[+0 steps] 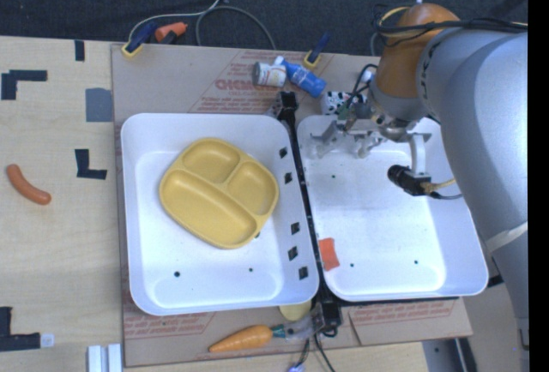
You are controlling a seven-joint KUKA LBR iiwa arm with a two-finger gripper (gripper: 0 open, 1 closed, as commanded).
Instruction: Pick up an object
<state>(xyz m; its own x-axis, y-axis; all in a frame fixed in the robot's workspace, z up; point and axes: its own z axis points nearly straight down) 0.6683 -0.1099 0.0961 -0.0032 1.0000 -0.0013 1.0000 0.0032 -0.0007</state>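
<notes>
My gripper (344, 141) hangs over the far left part of the right white bin (446, 272), close to its back wall. Its two grey fingers (320, 141) stand apart, open, with bare bin floor showing between them. A small orange block (328, 254) lies against that bin's left wall, well nearer the front than the gripper. In the left white bin (141, 276) a yellow divided plate (220, 191) rests slightly tilted toward the back.
A black divider (294, 190) runs between the bins. Behind them lie a white and blue bottle (290, 74) and clamps (154, 33). A carrot (243, 338) lies in front of the bins, a sausage (28, 184) on the bench at far left. The grey arm (480, 113) covers the right side.
</notes>
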